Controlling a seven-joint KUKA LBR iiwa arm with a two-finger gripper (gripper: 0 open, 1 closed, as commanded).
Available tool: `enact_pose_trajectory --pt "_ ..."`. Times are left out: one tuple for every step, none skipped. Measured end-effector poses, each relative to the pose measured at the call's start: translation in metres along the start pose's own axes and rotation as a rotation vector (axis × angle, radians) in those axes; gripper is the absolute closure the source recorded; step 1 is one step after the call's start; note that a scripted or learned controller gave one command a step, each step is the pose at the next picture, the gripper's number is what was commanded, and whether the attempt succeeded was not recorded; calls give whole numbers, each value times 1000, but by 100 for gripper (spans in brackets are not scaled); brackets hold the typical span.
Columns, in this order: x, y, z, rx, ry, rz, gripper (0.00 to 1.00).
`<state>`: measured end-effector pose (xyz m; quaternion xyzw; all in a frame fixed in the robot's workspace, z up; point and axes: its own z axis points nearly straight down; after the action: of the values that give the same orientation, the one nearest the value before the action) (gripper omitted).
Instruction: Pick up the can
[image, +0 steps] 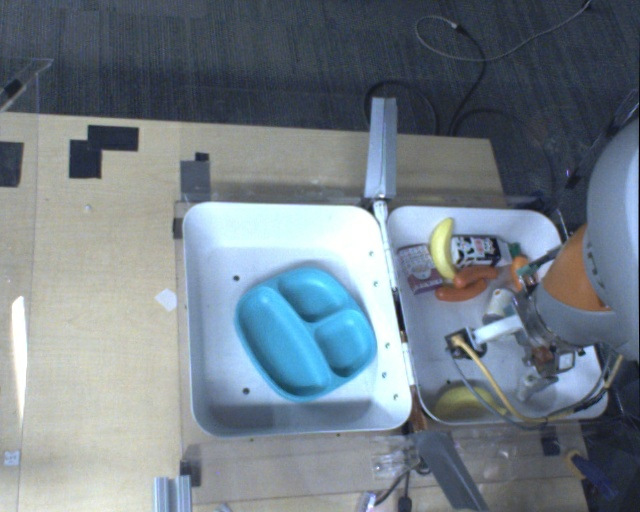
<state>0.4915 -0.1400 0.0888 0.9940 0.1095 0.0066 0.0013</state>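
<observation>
My arm (622, 250) is grey with an orange band; a blue plate (305, 330), yellow banana (442, 248), black-and-white can (475, 248), white bins (215, 300).

This is a robotics lab. A plywood bench (100, 330) carries two white bins (200, 330) fixed side by side with metal brackets (381, 150), black tape markers (100, 148) sit on its surface, and loose cables (480, 45) trail over grey carpet (250, 50).

Light is even and fairly bright, coming from above. The white bins (200, 330) glare a little and shadows are soft. The picture is slightly grainy, and the arm (615, 250) looks blurred.
</observation>
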Motion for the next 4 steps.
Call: enact_pose_trajectory --pt "17 -26 -87 4 -9 -158 0" --pt "70 -33 1 2 -2 -129 0" --pt "104 -26 -35 4 -11 10 0" --pt "128 -16 3 3 -8 10 0"
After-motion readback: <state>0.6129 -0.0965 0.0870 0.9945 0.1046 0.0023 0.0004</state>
